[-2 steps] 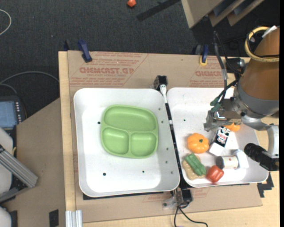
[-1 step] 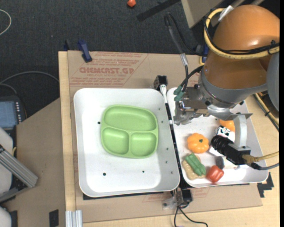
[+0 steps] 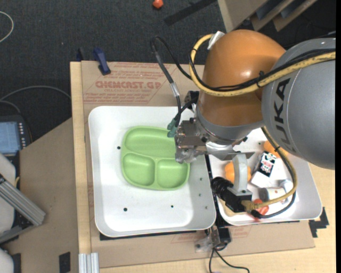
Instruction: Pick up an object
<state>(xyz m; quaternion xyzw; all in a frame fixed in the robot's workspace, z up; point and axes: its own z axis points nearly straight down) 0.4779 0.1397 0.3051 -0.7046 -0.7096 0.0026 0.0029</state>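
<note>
Green plate [image 3: 152, 158] lies in the left bin [image 3: 106, 202], its long axis slanting far-left to near-right; the tool [image 3: 184, 143] sits over its right edge, whether clenched or released I cannot tell

Bench top is covered by a brown cardboard sheet [image 3: 128, 80] printed with red lettering — a blue clamp [image 3: 101, 61] is seen at its far left corner. Dark carpet floor [image 3: 42, 32] is crossed by thin cables; a small orange item [image 3: 157, 3] lies on it.
</note>
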